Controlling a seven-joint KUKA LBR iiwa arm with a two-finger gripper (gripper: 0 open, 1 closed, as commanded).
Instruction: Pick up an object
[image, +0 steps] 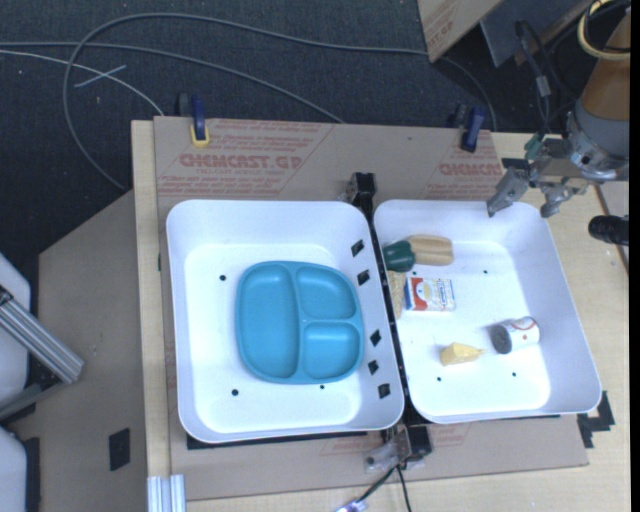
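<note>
The things you can pick all lie in the right bin (560, 330). I will give every place from the small printed packet (430, 294), which lies flat near the bin's left wall. Just above the packet lies a tan piece with a dark green end (418, 251); I cannot say what it is, perhaps a toy vegetable. Below the packet and a little to the right lies a small yellow wedge (461, 353). To the right of the packet, and near the wedge, rests a small white and grey cylinder (514, 334) on its side.

The gripper (527, 192) hangs far up and to the right of the packet, over the top rim of the bin, and it holds nothing. Its two fingers (503, 190) are spread apart and point down and to the left.

I think the step in hand is the approach, so choose one target before you go down. The wedge looks like the best choice, because it has free floor on all sides. The packet is flat and thin, so the fingers may slide over it. The cylinder may roll away if you touch it on one side only. Keep the fingers wide, bring them on both sides of the target, and close only when it sits between them.

The left bin (200, 390) holds a blue divided plate (298, 322), well to the left of the packet; you do not need it.
</note>
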